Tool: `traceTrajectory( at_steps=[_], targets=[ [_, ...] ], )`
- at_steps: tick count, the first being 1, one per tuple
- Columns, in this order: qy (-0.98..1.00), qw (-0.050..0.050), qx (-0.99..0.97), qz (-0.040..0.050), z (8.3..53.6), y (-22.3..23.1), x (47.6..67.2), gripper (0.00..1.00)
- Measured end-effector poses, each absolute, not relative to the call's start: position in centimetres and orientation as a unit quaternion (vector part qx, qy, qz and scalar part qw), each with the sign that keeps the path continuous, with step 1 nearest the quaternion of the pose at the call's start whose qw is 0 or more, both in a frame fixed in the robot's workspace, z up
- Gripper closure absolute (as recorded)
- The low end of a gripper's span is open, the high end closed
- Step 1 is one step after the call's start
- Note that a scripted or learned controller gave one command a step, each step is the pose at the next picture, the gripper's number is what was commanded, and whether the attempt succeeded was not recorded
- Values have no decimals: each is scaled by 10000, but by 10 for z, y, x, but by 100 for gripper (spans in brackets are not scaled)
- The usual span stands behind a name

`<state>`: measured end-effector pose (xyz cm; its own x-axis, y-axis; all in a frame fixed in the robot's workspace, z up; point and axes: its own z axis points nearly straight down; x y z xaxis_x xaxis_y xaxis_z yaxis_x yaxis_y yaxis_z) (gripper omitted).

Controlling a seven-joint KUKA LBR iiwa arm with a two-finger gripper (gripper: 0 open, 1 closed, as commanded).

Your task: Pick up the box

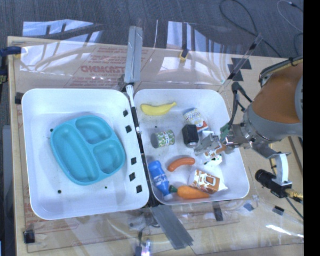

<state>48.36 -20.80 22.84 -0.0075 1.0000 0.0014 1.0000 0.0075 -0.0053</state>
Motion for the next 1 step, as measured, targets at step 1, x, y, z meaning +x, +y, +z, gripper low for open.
traceTrajectory(
  at_steps=[1],
  targets=[
    [-6541,-146,-7562,-97,124,-200,592,0]
  ],
)
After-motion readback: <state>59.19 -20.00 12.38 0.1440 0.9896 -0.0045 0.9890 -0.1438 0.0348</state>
